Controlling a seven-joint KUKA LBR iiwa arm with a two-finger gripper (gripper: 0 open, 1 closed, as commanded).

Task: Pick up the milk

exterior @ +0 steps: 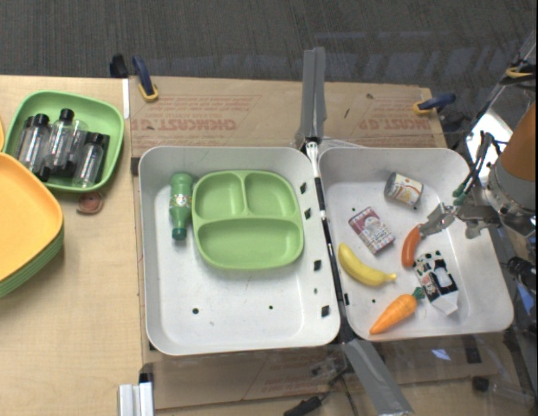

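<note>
Near the right bin's [355, 167] front edge lies a boxy black-and-white milk carton [438, 279], beside a tapered carrot [393, 313]. Above it, the metal gripper [438, 219] hangs spread, grasping nothing.

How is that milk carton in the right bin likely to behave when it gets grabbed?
The milk carton lies flat on its side, so it probably won't roll. Its boxy, flat faces should suit a pinch, though thin card may dent. The carrot lies close by and could get nudged.
</note>
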